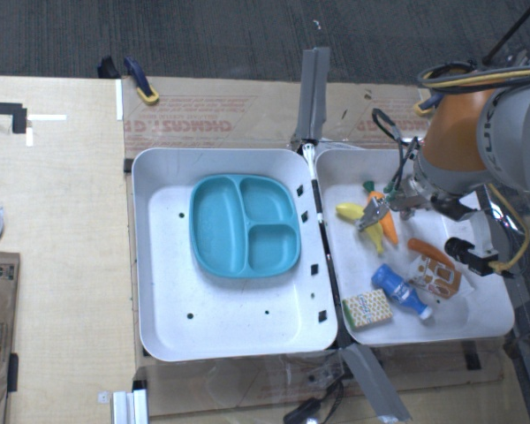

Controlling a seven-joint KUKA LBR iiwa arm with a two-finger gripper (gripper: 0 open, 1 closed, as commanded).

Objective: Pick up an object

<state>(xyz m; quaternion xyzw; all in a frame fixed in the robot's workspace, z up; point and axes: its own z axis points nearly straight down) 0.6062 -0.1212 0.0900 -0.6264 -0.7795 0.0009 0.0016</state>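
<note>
- The end effector hangs low in the right bin; I cannot tell its state.
- It is touching or just above a carrot, beside a yellow banana.
- A blue bottle lies nearer the front.
- The left bin holds a teal plate.

The two-finger gripper hung low over the right white bin, its tips at a small orange carrot-shaped toy and beside a yellow banana-shaped toy. Below it lay a blue plastic bottle. Far left sat a teal divided plate.
</note>
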